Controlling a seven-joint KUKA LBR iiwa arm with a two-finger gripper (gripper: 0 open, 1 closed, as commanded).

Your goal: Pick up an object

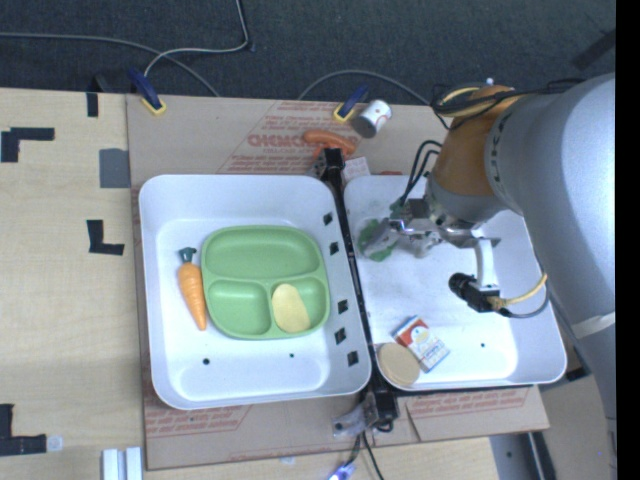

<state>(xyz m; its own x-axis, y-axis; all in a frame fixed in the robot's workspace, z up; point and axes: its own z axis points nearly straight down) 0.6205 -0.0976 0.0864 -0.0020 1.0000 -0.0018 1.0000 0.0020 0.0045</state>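
Note:
My gripper point(408, 230) hangs low over the upper left part of the right bin point(500, 363). A small green object point(377, 239) lies just to its left, touching or nearly touching the gripper's tip; I cannot tell which. A small red and white box point(422, 341) lies near the right bin's front, and a tan round disc point(399, 367) sits against it at the front left corner. In the left bin point(170, 208) an orange carrot point(192, 293) lies beside a green divided plate point(262, 250), which holds a yellow piece point(291, 308).
The black divider point(345, 268) between the bins runs just left of the green object. The arm's grey body point(560, 168) covers the right bin's far right side. An orange item point(330, 139) and a silver cylinder point(372, 118) lie on the cardboard behind the bins.

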